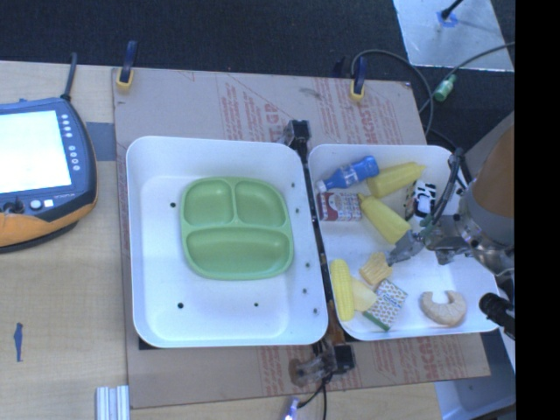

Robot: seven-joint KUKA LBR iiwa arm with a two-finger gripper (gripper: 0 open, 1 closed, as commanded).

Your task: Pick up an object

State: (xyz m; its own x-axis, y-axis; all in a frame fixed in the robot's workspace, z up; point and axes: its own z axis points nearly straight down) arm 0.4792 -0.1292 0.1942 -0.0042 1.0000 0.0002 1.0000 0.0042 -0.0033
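The right white bin (477, 278) holds several small items: a blue bottle (350, 174), a yellow piece (395, 178) at the back, another yellow piece (385, 218) below it, a red-and-white carton (339, 206), a black-and-white toy (423, 198), a corn cob (342, 289), a cheese wedge (376, 269), a patterned packet (386, 304) and a tan bread ring piece (444, 308). My gripper (405, 250) hangs low over the middle of this bin, just right of the cheese wedge and below the lower yellow piece. Nothing shows in its grasp.
The left white bin (140, 234) carries a green divided plate (236, 228). A handheld pendant with a screen (39, 169) lies on the bench at far left. Clamps (125, 75) and a cable (385, 59) sit at the board's back edge.
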